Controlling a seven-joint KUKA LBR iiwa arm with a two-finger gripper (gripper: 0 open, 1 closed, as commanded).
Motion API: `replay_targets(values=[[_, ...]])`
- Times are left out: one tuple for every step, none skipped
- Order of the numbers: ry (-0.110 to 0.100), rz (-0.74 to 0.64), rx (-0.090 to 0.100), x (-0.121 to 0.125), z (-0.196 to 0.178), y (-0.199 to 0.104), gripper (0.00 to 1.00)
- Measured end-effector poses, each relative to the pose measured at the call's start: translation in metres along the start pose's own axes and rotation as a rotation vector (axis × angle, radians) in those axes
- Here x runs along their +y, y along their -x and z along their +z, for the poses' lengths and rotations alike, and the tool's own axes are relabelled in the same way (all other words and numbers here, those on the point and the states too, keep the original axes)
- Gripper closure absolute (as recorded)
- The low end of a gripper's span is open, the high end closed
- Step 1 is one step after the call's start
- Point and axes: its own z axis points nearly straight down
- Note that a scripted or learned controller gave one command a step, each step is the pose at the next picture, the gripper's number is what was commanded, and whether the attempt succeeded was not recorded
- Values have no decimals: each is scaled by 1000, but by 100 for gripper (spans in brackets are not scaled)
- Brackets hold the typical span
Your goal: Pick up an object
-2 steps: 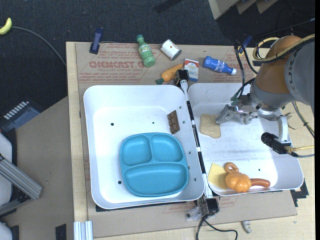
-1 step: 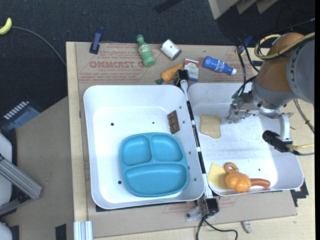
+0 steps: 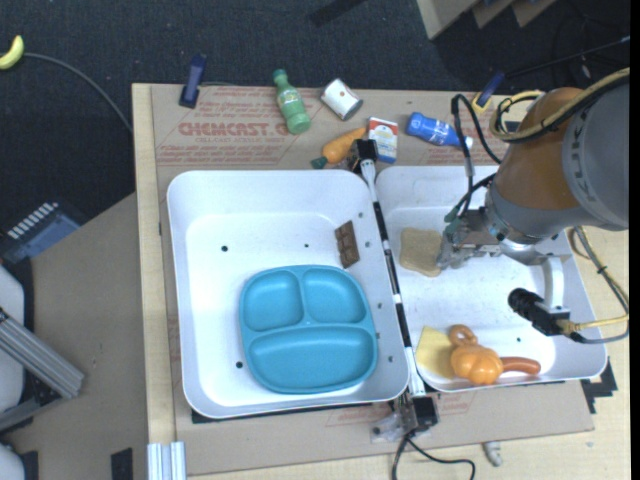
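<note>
Reaching into the right white bin (image 3: 560,368), the claw (image 3: 455,248) hovers beside a flat tan bread-like slice (image 3: 420,251), presumably its target; finger state unclear.

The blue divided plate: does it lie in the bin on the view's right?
No. The blue divided plate lies in the left bin, across the divider from the right bin.

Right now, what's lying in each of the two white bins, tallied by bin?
Left bin: 2, a blue three-section plastic plate and a small brown block.
Right bin: 3, a tan flat slice, a pale yellow wedge and an orange toy.
Total: 5
</note>
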Motion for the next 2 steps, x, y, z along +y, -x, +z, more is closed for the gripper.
replay_targets(values=[[2, 2, -1, 0, -10, 1, 100], [3, 2, -1, 1, -20, 0, 100]])
